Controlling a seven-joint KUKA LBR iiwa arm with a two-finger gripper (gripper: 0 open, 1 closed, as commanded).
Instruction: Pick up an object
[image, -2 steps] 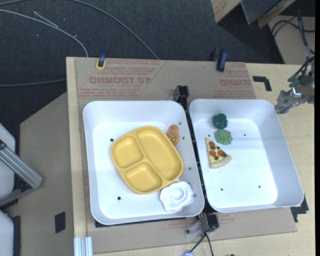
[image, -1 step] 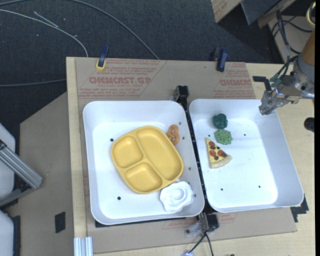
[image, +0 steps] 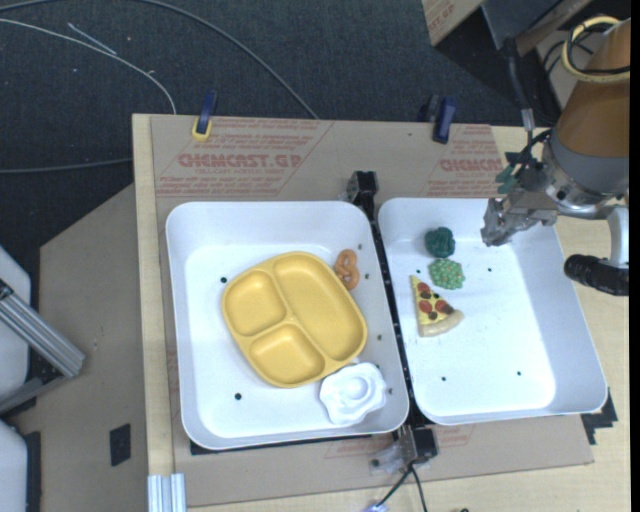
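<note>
In the left bin (image: 190, 300) a yellow divided tray (image: 292, 318) lies in the middle, a small pretzel (image: 347, 267) at its two o'clock, a white fried egg (image: 352, 392) at its five o'clock. The right bin (image: 540, 370) holds a dark green lump (image: 439, 241), a light green cluster (image: 446, 273) and a pizza slice (image: 433, 307) in a column. The claw (image: 497, 233) hangs at the lump's three o'clock, gripping nothing I can see; how far open, I can't tell.

Board (image: 300, 150) under the two bins: red print along its far edge, "CHEMCAST GP" legible behind the left bin (image: 195, 330), with smaller red lines above and below too small to read. Same red print repeats behind the right bin (image: 560, 350), partly cut off by the arm; only "CHEMCAST" guessable there.
</note>
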